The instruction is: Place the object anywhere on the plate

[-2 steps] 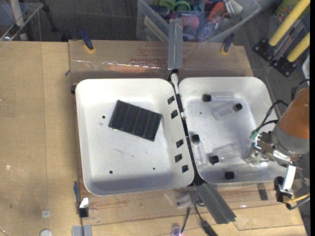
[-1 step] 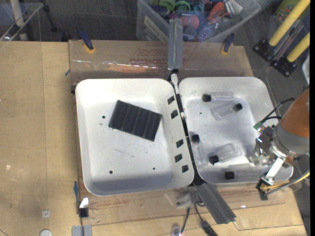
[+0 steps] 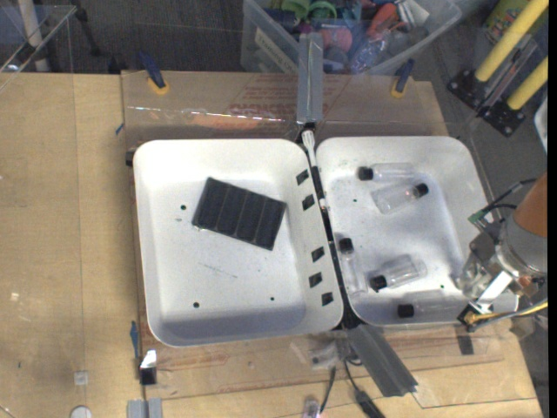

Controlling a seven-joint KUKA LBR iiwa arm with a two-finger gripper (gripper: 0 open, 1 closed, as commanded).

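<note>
end effector (image 3: pixel 487 287) by clear vials (image 3: pixel 393 273) (black-capped); ribbed dark plate (image 3: pixel 239 213) left.

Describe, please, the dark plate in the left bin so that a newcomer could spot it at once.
Of the two white bins, take the left bin. The plate lies flat in its upper middle, slightly askew. It is a dark, ridged rectangle, the only large thing in that bin, unlike the small clear black-capped bottles in the right bin.

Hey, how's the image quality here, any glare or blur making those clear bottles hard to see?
Camera view: soft and slightly blurry overall; even overhead light, faint shadows. The clear bottles wash into the right bin, only their black caps stand out. The dark plate reads sharply in the left bin. Mild glare on the tape strip.
</note>
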